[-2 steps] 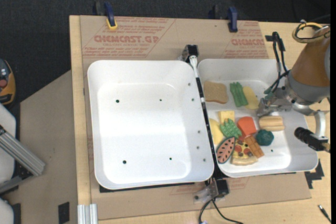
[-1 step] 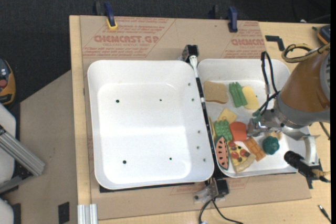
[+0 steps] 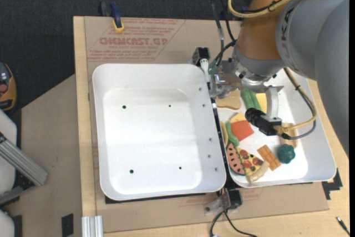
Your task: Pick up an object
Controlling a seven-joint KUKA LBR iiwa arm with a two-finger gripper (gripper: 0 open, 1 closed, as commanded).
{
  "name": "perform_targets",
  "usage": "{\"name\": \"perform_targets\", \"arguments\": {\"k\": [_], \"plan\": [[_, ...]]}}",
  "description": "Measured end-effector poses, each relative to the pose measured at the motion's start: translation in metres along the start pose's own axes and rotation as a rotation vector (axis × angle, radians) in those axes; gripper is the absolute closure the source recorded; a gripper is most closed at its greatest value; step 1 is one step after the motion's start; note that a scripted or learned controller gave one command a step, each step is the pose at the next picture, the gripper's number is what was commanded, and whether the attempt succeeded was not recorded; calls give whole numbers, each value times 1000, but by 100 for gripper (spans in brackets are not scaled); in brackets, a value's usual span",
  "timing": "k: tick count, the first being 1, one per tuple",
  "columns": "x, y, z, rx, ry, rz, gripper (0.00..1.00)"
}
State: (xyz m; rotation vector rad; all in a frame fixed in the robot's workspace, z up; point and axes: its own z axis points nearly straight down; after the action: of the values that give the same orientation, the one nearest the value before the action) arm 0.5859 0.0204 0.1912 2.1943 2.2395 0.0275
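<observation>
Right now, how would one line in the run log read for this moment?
arm: over right bin | nearest: bread slice, green piece | grasp: cannot tell

Jumbled toy foods (image 3: 242,129) in right bin (image 3: 313,154)

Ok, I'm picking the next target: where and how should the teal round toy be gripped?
Probably across its middle, straight from above. The teal round toy is compact, and an orange block lies close on its view-left, so grip its near and far sides.
</observation>
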Motion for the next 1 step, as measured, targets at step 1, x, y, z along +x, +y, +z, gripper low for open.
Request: {"name": "perform_targets", "arguments": {"k": [1], "plan": [[112,41,-76,3,-1,6,100]]}}
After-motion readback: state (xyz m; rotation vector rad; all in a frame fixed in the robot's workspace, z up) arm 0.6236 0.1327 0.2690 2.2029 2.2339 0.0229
